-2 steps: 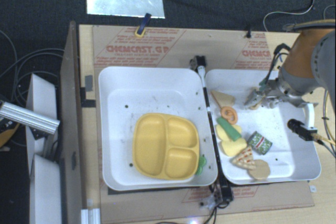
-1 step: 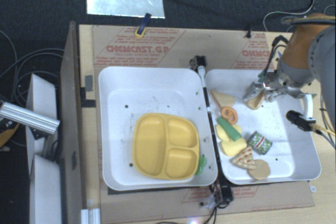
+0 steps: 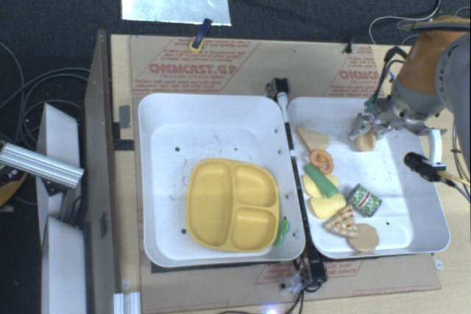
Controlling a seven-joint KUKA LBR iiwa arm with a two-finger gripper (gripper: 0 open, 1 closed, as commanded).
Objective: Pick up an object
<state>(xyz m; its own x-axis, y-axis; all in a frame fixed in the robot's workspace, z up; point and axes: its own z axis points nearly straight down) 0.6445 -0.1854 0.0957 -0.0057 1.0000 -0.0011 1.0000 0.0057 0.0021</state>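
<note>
Two white bins sit side by side on the bench. The left bin (image 3: 158, 129) holds a yellow divided tray (image 3: 232, 204) toward its lower middle, with bare floor along its upper and left parts. A small green piece (image 3: 282, 230) peeks out at the tray's lower right corner, mostly hidden against the wall between the bins.

The right bin (image 3: 423, 220) has its things crowded along its left side, near the divider: a pale wedge (image 3: 315, 137) at the top, an orange ring (image 3: 321, 160) just below it, a green stick (image 3: 321, 180) lying across a yellow piece (image 3: 324, 201), then a green-and-white can (image 3: 363, 200), a pizza-like slice (image 3: 341, 221) and a tan disc (image 3: 363, 237) toward the lower edge. The right half of this bin's floor is open, apart from a black part of the arm at mid right.

The gripper (image 3: 366, 134) is low in the upper right part of the right bin, close to the bin's far wall, with the arm's orange band (image 3: 434, 59) cut off by the frame's right edge. A small tan object (image 3: 364, 143) sits directly at its tip, touching or just under the metal — whether it lies between the fingers cannot be made out, nor can I tell how far open the gripper is.
</note>
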